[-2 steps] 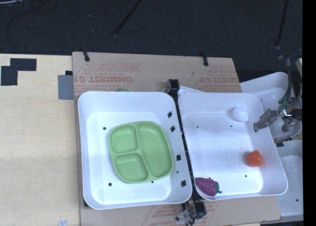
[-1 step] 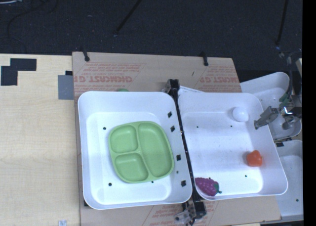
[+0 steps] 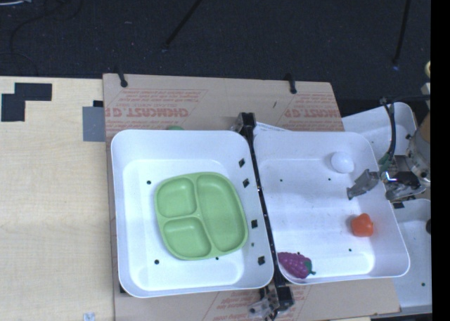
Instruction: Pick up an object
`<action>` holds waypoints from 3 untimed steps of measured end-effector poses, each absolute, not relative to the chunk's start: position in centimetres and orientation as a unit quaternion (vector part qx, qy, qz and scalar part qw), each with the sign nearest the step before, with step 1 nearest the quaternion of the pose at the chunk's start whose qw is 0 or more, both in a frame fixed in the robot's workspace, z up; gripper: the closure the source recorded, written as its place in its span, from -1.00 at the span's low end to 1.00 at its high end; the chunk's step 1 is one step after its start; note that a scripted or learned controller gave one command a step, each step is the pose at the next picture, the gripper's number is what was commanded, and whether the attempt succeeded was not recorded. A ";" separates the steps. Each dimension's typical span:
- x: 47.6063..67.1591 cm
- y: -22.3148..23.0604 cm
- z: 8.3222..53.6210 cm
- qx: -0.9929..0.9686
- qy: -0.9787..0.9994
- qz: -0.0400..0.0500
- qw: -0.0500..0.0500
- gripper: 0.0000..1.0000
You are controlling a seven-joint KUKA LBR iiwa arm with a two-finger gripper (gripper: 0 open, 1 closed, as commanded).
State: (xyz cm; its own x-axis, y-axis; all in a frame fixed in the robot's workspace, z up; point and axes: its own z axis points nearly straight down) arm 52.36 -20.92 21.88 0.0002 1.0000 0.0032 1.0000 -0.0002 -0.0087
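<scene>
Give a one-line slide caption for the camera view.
Gripper over the right bin, near a white ball, orange toy and purple grapes; green plate in left bin.

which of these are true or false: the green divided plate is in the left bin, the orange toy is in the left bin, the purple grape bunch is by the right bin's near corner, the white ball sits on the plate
1. The green divided plastic plate lies in the left white bin. True.
2. The small orange toy lies in the left bin. False: it is in the right white bin.
3. The purple toy grape bunch lies at the right bin's near left corner. True.
4. The small white ball sits on the plate. False: it rests on the right bin's floor, towards its far side.
5. The two-finger gripper is over the left bin. False: it is over the right bin's right side.
</scene>
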 end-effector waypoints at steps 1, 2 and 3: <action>51.3 -20.8 16.7 -0.707 -0.707 0.002 0.004 -1.00; 52.0 -20.6 11.3 -0.707 -0.707 0.001 0.003 -1.00; 52.0 -20.7 12.5 -0.708 -0.706 0.001 0.002 1.00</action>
State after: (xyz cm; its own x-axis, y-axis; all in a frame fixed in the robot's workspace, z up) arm 51.97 -20.74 12.54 0.0033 1.0000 0.0020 1.0000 -0.0033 -0.0043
